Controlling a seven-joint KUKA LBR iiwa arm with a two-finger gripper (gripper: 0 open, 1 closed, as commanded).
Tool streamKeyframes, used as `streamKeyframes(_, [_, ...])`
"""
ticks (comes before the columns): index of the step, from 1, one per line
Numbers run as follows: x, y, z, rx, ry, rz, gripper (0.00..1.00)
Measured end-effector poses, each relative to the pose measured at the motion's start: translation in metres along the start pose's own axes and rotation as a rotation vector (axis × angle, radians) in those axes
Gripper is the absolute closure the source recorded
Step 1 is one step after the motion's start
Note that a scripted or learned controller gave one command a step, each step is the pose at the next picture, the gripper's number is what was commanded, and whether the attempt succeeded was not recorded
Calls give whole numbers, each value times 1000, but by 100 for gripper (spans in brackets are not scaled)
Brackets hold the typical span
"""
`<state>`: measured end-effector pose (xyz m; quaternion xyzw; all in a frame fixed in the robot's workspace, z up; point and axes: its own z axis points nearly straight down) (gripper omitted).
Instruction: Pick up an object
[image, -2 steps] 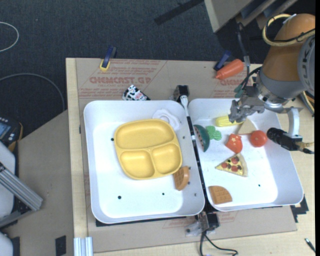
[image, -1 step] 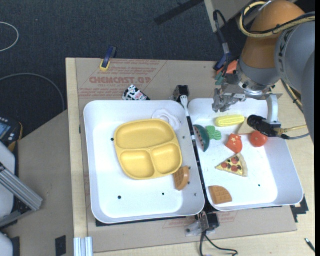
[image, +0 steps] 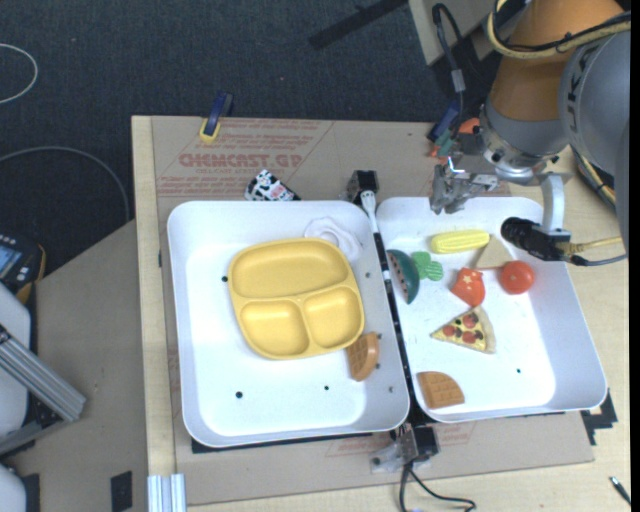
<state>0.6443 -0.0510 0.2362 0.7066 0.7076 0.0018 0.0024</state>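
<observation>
Nearest, right white bin (image: 560, 385): flat brown cookie-shaped piece (image: 440, 388) by the front wall.

Mid-bin: triangular toy pizza slice (image: 467, 330); red strawberry-shaped toy (image: 468, 287); round red tomato toy (image: 516, 276); green leafy toy (image: 408, 270) against the divider.

Far: yellow plastic corn cob (image: 458, 241), the likeliest pick, just below the two-finger gripper (image: 450, 200).

Gripper: above the bin's far rim, nothing seen between its tips; whether spread or clenched cannot be told.

Risk: a descent so near the rim may strike the wall; the smooth corn cob may roll from a pinch.

Left bin: yellow three-compartment plastic tray (image: 295, 297).
</observation>
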Motion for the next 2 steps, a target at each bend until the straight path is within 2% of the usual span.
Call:
streamKeyframes(1, [0, -1, 22, 11, 1, 1, 100])
streamKeyframes(2, [-7, -6, 2, 2, 0, 2, 100])
